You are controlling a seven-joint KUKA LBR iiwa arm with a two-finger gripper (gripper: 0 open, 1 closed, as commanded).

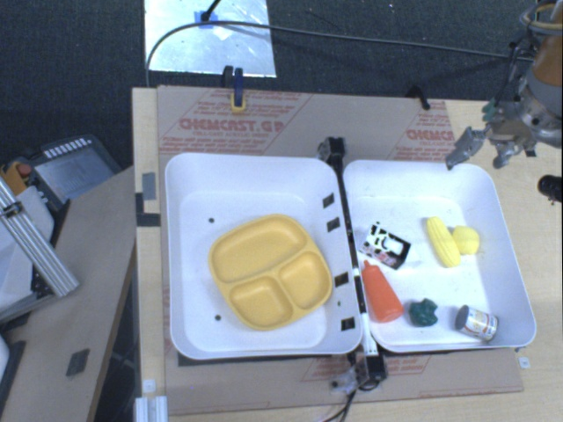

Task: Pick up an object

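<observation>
Hand (482, 148) at the upper right, poised above the far right corner of the right bin (506, 222), hanging from the grey arm (545, 77) that enters from the right edge. Two fingers spread apart, one (462, 148) angled out over the bin's far rim, the other further right; nothing between them, so open and holding nothing. Well apart from every object below. In the right bin, six things: a yellow corn cob (442, 241) lying lengthwise right of the middle, touching a yellow lemon-like piece (466, 239) on its right; a small black-and-white patterned item (386, 244) near the divider; just below that an orange carrot-shaped piece (382, 293) with its narrow end pointing to the far side; beside the carrot's wide end a small dark green lump (424, 313); and to the right of the lump, near the front right corner, a small tin can (477, 323) lying on its side. In the left bin (189, 236), a yellow three-compartment plate (269, 271), resting flat and turned at a slant, somewhat toward the near side. Both bins side by side on a brown sheet printed with red lettering (230, 124), laid on the bench (97, 262). A yellow clamp (236, 90) at the sheet's far edge, and a shiny metal plate (209, 23) on the dark floor beyond.
</observation>
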